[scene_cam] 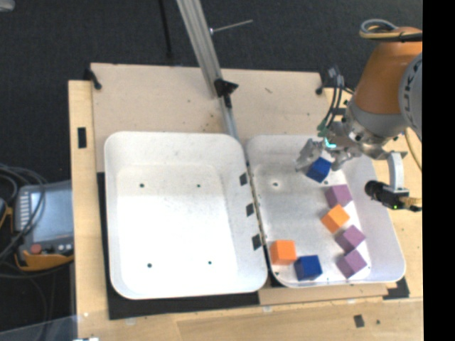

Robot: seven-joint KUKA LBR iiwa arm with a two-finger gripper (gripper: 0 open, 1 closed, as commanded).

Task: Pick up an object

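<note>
Jaws of gripper [321, 159] apparently clamped on blue cube [319, 170], cube directly beneath fingertips, above right bin [284, 190], purple block [338, 194] just beside.

arm [387, 84]: grey, orange band above wrist | pincer [321, 158]: grey metal, small green light | thin cables along wrist

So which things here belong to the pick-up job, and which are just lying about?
In the job:
- pincer, over the right bin
- blue cube at its tip; whether it is gripped is unclear

Lying about:
- three purple cubes
- two orange cubes
- second blue cube
- left bin
</note>
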